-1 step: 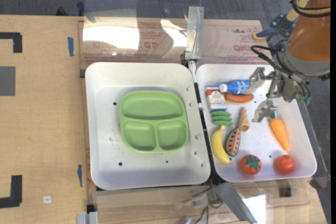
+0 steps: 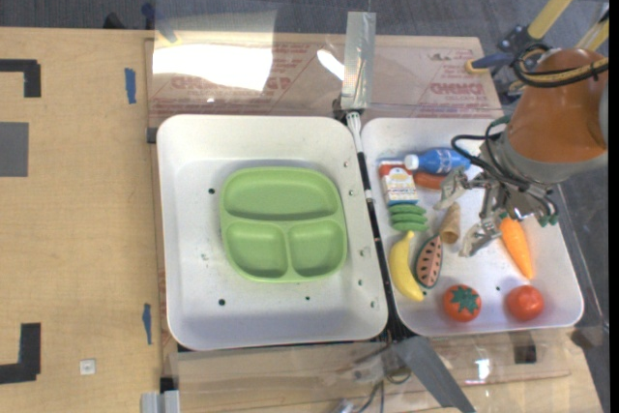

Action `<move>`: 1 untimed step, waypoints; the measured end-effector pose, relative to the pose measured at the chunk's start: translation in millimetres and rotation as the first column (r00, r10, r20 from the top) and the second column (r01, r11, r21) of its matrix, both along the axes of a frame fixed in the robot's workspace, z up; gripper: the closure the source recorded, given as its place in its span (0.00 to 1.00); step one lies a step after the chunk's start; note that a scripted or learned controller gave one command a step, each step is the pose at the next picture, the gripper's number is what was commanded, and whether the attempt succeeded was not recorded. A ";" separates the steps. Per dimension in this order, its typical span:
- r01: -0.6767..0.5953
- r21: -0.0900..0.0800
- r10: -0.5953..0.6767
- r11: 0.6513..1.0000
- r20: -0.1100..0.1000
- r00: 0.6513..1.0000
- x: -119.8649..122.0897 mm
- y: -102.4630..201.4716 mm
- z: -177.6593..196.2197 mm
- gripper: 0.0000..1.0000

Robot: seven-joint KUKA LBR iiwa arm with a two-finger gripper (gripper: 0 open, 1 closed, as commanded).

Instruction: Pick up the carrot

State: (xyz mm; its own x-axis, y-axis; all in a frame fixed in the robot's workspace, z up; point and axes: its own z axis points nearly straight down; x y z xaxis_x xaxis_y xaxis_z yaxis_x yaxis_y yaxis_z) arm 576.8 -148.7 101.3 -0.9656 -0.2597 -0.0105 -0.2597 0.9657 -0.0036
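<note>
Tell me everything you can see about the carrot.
The carrot is a smooth orange toy, plastic by the look, tapering to a point toward the camera. It lies flat in the right bin, near the right wall. Its thick end sits right under the claw; contact is unclear. A red tomato lies just beyond its tip.

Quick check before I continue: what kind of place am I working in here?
Likely a robotics lab test bench, not a real kitchen: two white bins on a plywood surface, toy food such as a carrot and banana, and a green divided plate.
</note>
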 end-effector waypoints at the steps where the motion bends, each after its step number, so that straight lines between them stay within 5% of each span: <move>1: -0.001 0.000 0.001 1.000 0.004 1.000 1.3 1.5 9.6 1.00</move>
State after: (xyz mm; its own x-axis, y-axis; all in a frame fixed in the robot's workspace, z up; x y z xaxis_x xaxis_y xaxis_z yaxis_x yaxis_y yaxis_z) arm 578.1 -147.2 110.9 -0.9653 -0.2608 -0.0148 -0.2608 0.9654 -0.0049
